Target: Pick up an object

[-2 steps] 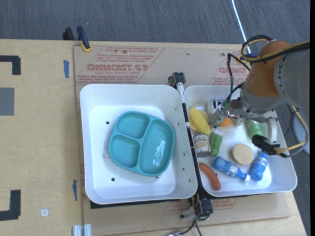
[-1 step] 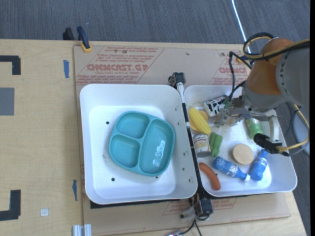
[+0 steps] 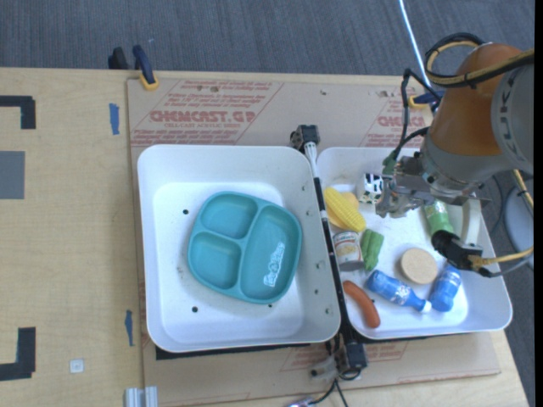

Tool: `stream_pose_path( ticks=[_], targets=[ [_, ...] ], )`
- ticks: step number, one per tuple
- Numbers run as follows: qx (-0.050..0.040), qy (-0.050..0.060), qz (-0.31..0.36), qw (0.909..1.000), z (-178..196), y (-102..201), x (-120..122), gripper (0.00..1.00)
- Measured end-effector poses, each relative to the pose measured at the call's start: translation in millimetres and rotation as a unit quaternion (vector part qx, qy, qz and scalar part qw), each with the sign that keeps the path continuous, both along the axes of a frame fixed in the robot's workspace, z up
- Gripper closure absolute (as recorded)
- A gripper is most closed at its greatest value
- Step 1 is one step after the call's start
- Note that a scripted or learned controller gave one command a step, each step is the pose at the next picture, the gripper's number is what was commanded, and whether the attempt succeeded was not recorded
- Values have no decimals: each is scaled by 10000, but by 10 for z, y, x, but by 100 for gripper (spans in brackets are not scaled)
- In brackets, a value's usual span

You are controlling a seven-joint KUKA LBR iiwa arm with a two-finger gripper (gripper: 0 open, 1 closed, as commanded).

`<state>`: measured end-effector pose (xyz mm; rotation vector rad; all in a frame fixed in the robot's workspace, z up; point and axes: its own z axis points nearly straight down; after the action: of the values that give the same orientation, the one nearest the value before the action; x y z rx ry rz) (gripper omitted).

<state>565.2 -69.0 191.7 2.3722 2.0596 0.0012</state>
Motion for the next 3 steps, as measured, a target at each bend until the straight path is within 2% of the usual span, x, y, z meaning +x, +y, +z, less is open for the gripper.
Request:
stream_pose_path(
  ticks=[1, 2, 3],
  targets=[
    [-1, 5, -3, 10000, -4, -3, -3, 0],
    [-45, -14, 1254, 9921, -871, -301, -70, 0],
    [-12, -18, 1320, 9912, -1051, -303, 454, 0]
  ],
)
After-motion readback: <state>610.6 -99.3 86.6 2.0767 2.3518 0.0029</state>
